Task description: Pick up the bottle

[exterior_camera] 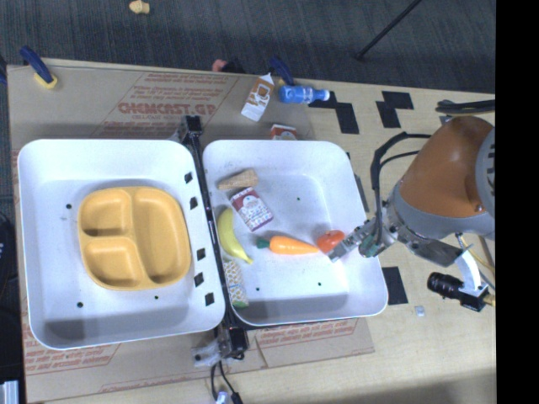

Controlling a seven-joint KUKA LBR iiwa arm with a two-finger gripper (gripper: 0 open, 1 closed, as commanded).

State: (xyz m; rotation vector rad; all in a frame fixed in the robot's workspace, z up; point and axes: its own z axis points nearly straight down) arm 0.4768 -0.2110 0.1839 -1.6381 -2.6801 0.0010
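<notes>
Nearest the camera, the gripper [341, 249] is seen low inside the right bin [370, 284], just beside a small red item [331, 239] and the tip of a carrot [290, 245]. Whether it is open or closed cannot be told, since it is blurred. A banana [229, 236] lies further left in the same bin.

The bottle [301, 95] is not in either bin. It is found on the bench [404, 343] beyond the right bin's far rim, well apart from the gripper, with a small carton [258, 98] just beside it.

A wrong catch is the main risk. If the gripper were closed where it stands, the red item or the carrot would likely be taken instead. The bottle lies on its side, so it could be rolled away by a glancing touch, or the carton could be knocked.

Its long axis runs left to right across the view, and the paler, narrower end (probably the neck) is pointed right.
</notes>
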